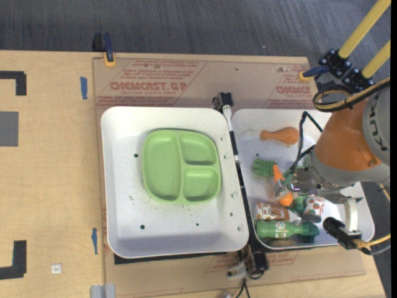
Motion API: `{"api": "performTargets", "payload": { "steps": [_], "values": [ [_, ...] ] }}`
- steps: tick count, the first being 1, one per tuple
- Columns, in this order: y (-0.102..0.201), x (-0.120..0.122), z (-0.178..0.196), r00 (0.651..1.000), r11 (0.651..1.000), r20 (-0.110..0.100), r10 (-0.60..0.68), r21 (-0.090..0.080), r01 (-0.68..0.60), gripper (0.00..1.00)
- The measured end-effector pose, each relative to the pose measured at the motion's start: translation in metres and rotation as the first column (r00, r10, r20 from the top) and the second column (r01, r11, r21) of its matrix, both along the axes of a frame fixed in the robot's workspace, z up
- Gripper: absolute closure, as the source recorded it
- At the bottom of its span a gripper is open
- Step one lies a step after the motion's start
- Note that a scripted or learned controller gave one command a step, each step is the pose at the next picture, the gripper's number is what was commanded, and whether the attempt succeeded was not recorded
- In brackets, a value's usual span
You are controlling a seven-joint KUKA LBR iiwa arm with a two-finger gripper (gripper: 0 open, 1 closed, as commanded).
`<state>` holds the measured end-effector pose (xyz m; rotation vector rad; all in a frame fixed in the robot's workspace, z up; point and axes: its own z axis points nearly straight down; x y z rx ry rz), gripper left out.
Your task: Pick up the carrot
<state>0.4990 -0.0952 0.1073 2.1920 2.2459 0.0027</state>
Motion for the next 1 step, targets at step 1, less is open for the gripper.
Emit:
{"api": "performTargets", "payload": {
  "steps": [1],
  "values": [
    [0.0510, -0.0192, 0.1192, 0.998, 0.998, -0.003, -0.059, 0.002, 0.059, 1.00]
  ]
}}
